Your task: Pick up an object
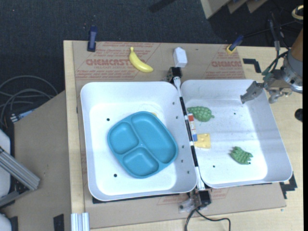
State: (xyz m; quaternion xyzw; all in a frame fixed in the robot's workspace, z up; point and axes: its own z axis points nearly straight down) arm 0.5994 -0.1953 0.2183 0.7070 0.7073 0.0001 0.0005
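Camera view shows our gripper [262, 93] open and holding nothing, above the right bin's [269, 174] far corner. We have picked nothing yet; the green toy [241, 155] lies untouched.

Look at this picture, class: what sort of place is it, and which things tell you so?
Most likely a robotics lab test bench. Two white bins sit on a board, holding toy items like a blue divided tray. A robot arm's tool hangs over the right bin, and loose cables lie on dark carpet.
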